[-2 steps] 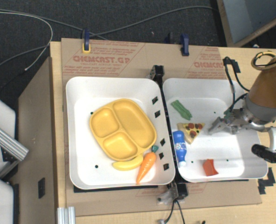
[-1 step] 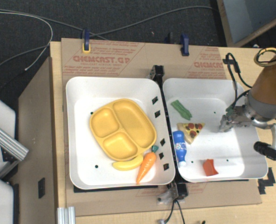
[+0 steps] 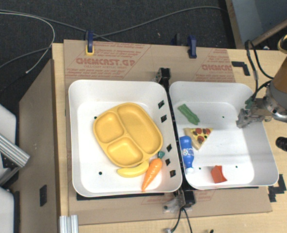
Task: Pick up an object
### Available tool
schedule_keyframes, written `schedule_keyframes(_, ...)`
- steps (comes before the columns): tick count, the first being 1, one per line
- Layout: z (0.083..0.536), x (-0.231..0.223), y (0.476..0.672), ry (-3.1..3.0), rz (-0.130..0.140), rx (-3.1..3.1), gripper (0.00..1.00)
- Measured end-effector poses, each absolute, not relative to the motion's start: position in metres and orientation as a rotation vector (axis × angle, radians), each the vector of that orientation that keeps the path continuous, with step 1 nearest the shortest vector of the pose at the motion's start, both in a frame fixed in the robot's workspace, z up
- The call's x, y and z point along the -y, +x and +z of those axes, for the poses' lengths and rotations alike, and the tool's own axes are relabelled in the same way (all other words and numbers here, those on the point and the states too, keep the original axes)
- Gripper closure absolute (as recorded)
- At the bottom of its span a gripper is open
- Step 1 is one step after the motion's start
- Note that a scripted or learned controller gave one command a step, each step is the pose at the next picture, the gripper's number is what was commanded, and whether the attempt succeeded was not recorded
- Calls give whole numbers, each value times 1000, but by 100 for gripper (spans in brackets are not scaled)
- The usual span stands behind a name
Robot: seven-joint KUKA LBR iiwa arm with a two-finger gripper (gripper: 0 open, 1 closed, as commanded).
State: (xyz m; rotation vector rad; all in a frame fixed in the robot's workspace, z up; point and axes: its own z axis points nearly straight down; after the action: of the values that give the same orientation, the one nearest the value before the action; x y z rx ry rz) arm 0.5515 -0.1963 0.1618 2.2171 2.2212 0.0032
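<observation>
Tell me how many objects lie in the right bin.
4. A green piece lies near the far left, a pizza slice at the middle left, a blue bottle along the left wall, and a red block near the front. None seem hidden.

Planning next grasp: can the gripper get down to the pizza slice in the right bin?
Probably yes. The pizza slice lies flat with bare bin floor toward the gripper; the blue bottle sits close on its far side.
</observation>
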Motion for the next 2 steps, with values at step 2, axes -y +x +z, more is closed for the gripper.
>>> schedule_keyframes(2, 256, 195, 552, 2214, 5, -2220, 100)
